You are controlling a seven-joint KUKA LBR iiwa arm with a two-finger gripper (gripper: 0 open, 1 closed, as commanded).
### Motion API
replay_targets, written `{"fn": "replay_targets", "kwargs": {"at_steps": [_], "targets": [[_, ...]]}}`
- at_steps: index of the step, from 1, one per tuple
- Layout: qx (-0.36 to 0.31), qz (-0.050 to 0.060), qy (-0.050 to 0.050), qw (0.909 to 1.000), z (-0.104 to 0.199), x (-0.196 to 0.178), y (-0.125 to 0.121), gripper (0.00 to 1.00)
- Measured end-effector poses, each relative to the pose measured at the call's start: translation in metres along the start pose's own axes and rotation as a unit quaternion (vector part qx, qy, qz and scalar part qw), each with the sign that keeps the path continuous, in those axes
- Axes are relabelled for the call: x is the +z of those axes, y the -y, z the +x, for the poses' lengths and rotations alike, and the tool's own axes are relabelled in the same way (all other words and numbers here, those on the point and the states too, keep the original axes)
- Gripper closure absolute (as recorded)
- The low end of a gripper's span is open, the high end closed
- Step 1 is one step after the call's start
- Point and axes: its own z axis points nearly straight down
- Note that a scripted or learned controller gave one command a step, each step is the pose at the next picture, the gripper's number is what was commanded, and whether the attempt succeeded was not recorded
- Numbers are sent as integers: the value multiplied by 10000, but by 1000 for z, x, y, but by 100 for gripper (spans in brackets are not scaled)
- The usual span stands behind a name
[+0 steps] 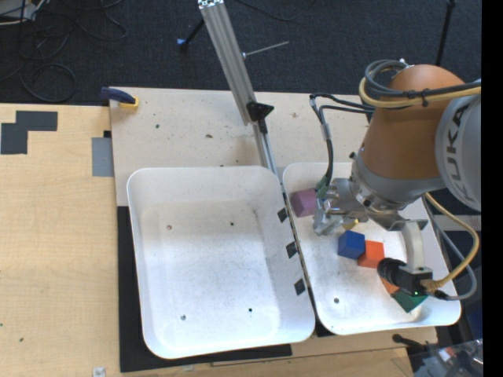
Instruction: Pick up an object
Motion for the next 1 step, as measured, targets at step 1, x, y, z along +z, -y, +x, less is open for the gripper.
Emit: {"fn": "replay_targets", "kwargs": {"at_steps": [1], "targets": [[4,10,2,10000,49,3,3,100]]}}
